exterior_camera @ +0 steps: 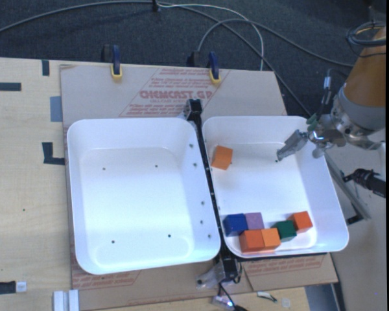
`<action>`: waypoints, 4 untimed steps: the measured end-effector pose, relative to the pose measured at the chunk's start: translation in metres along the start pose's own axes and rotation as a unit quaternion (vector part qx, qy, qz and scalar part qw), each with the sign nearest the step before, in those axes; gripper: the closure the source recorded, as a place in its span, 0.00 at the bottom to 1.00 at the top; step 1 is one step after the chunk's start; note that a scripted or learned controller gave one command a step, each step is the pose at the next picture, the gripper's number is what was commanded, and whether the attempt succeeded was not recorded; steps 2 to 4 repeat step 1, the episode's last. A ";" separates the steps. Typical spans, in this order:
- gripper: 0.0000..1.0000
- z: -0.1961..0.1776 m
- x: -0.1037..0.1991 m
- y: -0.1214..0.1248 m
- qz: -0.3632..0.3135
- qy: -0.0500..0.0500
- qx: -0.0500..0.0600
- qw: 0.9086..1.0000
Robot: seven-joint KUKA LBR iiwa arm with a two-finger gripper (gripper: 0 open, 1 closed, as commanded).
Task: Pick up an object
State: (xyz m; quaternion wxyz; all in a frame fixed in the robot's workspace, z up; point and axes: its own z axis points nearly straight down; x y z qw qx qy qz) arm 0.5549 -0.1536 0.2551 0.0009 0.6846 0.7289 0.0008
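Orange block (222, 157) lies alone in the right bin (324, 193), toward the bin's 10 o'clock corner, close to the centre divider, tilted a little off square with the walls. Nothing touches it.

Gripper (286, 150) hangs over the same bin near its 1 o'clock side, at about 3 o'clock from the lone orange block and well apart from it. The grey fingers slant down toward 8 o'clock. Whether they stand open or closed cannot be told from this angle; nothing is seen between them.

Wrist and arm (363, 89) enter from 3 o'clock; orange band above the wrist sits at the frame's 2 o'clock area.

Cluster along the right bin's 6 o'clock wall, pieces packed together:
- blue block (235, 224) at the cluster's 9 o'clock end
- purple block (254, 221) just beside it
- two orange blocks (260, 240) in front, touching each other
- green block (286, 229) next along
- a further small orange block (302, 221) at the 3 o'clock end, touching the green one

Left bin (78, 193) sits beside the right one, rims meeting at a black clip (194, 107) at 12 o'clock.

Both bins rest on a cardboard sheet (168, 89) with red print, held by two blue-and-yellow clamps (116, 62) along its 12 o'clock edge. Cables (240, 28) loop over the dark floor beyond
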 end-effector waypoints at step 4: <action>0.00 -0.047 0.010 -0.028 0.055 0.000 0.000 0.998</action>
